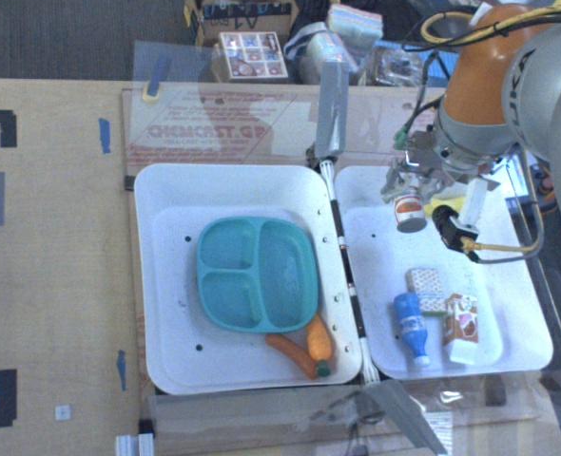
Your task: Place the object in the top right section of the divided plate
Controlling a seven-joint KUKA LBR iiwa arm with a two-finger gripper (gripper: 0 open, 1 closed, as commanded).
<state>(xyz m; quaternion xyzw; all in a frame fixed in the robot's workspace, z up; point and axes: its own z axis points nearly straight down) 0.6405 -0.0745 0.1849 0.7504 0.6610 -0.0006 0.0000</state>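
Note:
A teal divided plate [258, 274] lies in the left bin [166, 198], its large section on the right and two smaller sections on the left. My gripper [408, 194] hangs over the upper left part of the right bin [523, 345]. It is shut on a small white can with a red-orange band [411, 213], which sticks out below the fingers. The can is to the right of the plate, across the divider between the bins.
An orange carrot [302, 350] lies against the plate's lower right rim. In the right bin's lower half lie a blue bottle [412, 327], a checkered wafer block [425, 281] and a red-and-white packet [461, 323]. A black cable loop [449, 228] hangs beside the gripper.

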